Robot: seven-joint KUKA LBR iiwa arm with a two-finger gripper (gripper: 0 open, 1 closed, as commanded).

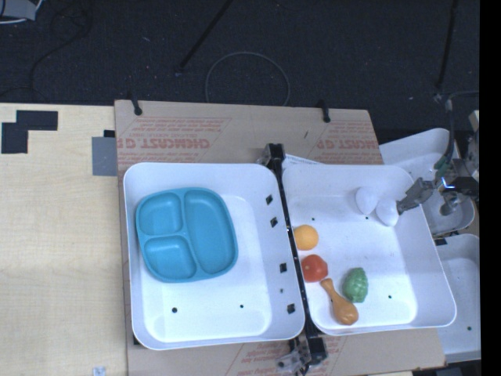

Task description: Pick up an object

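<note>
In the right bin, nearest the camera, a tan drumstick lies beside a green lump, then a red tomato and an orange, and farther back two white eggs sit touching, near the arm, while a blue tray fills the left bin.

Beyond my bench, pale wood with dark square marks near its left edge, the floor is dark carpet crossed by thin cables. A cardboard sheet printed in red covers the bench's middle.
</note>
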